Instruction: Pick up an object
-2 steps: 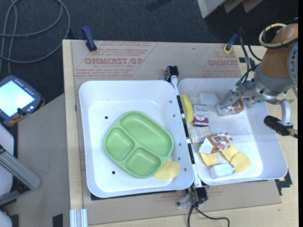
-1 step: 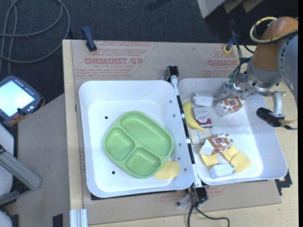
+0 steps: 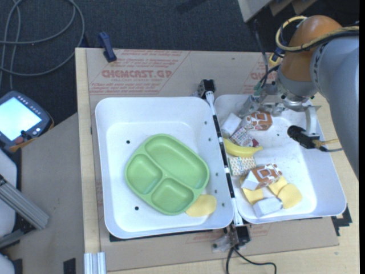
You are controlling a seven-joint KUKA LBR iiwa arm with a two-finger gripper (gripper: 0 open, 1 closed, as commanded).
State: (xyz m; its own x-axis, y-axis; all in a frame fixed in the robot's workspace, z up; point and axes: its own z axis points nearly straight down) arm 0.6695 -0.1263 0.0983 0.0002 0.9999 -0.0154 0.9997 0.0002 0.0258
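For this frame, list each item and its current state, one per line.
Green three-compartment plastic plate: flat in the left white bin, nothing in its compartments.
Pale yellow piece: touching the plate's edge.
Yellow banana: lying in the right white bin.
Claw: low over that bin's far corner.

arm [image 3: 333,56]: cut off at right edge | fingers: hidden under wrist | tablet [image 3: 20,121]: cropped at left edge
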